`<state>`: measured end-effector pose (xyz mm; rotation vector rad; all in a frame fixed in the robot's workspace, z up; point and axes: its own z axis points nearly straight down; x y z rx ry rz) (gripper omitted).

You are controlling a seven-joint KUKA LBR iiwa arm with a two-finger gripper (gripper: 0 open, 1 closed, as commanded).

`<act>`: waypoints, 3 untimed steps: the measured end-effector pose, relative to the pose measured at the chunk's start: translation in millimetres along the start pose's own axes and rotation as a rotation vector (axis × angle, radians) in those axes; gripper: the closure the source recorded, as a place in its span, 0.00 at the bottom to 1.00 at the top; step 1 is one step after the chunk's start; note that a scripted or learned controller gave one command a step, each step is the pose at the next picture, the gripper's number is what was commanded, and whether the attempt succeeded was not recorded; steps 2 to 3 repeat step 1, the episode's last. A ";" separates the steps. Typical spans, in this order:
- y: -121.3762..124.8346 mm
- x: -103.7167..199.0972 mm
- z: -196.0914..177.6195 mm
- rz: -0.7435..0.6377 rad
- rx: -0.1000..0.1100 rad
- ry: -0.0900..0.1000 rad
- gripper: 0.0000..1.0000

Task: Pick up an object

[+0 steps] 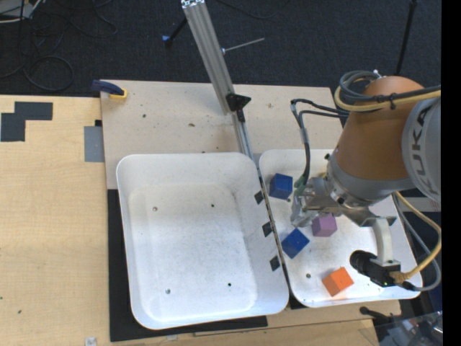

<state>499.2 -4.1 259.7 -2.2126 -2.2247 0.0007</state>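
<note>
The right bin [311, 294] holds a blue cube [281, 187] at its upper left, a second blue cube [294, 242] near its left wall, a purple cube [324, 225] in the middle and an orange cube [337, 281] toward the front. My gripper [306, 209] hangs low over the bin between the two blue cubes, just left of the purple cube. The arm's orange band and grey wrist hide most of the gripper from above. I see nothing between its fingers.
The left bin [137, 186] lies beside the right one, with black clips along the shared wall. A slanted metal rail [215, 63] rises behind the bins. Cables loop near the wrist, and a blue-handled tool [108, 89] lies at the bench's far left corner.
</note>
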 end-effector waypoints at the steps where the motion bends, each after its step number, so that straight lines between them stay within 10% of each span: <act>1: -1.2 53.4 18.8 0.002 0.004 -0.001 1.00; 3: -1.2 53.4 18.8 0.002 0.004 -0.001 1.00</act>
